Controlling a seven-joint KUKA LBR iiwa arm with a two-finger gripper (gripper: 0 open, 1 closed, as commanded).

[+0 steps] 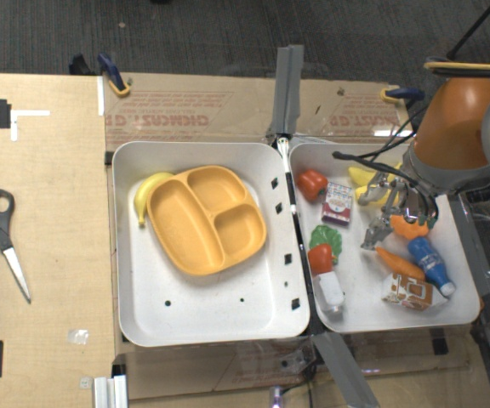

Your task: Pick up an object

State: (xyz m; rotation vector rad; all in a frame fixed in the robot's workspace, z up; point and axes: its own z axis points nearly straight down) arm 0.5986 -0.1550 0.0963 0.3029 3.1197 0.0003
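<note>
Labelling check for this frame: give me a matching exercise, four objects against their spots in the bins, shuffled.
Objects:
1. yellow divided plate
2. banana
3. blue bottle
4. red pepper

Places:
A. right bin, far left corner, beside the divider
B. left bin, centre
C. right bin, near right side, next to the carrot
D. left bin, tucked against the plate's left rim

Pairs: 1-B, 2-D, 3-C, 4-A
</note>
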